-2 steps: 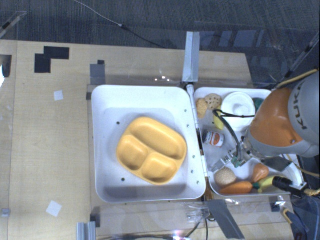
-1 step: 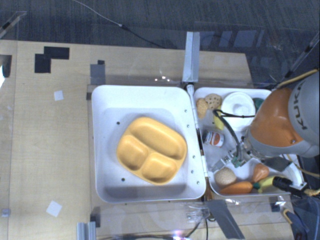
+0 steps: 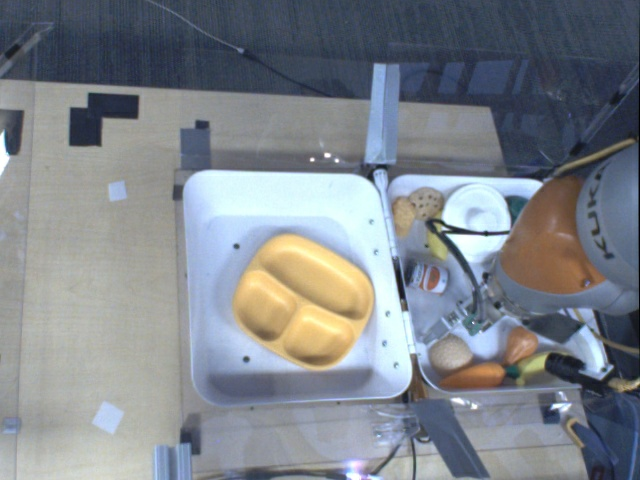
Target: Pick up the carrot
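The carrot (image 3: pixel 472 375) is a long orange piece lying flat along the front wall of the right bin (image 3: pixel 432 370). My gripper (image 3: pixel 468 318) hangs low in that bin, a little behind and above the carrot and apart from it. The grey and orange wrist hides much of the bin's right half. Nothing shows in the gripper's grasp.
Around the carrot lie a beige round item (image 3: pixel 450 351), an orange-red fruit (image 3: pixel 520 344) and a yellow-green piece (image 3: pixel 533 365). Farther back are a small can (image 3: pixel 430 278), cookies (image 3: pixel 417 206) and a white bowl (image 3: pixel 476 209). The left bin (image 3: pixel 205 268) holds a yellow divided plate (image 3: pixel 302 299).
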{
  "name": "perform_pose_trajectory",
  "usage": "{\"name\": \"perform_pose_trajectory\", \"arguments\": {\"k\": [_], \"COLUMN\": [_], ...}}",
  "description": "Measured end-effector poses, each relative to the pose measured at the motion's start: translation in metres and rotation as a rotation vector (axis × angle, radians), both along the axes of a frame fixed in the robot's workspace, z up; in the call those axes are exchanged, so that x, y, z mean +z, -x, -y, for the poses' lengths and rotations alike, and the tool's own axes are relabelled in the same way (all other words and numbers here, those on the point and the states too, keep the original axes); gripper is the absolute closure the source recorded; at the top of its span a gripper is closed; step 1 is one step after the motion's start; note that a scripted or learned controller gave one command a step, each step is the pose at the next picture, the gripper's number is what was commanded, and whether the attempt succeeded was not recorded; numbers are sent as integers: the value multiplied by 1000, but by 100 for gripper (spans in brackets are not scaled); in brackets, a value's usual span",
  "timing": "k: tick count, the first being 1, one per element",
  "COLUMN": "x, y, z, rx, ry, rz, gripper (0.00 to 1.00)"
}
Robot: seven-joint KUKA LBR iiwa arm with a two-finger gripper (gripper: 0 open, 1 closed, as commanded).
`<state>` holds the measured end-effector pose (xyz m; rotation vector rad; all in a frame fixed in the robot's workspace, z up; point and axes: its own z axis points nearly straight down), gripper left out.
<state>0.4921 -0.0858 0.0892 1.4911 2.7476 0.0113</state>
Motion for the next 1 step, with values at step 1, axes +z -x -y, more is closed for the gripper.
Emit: {"name": "perform_pose_trajectory", "arguments": {"k": [1], "x": [0], "y": [0], "z": [0], "rx": [0], "ry": [0], "rz": [0], "gripper": [0]}}
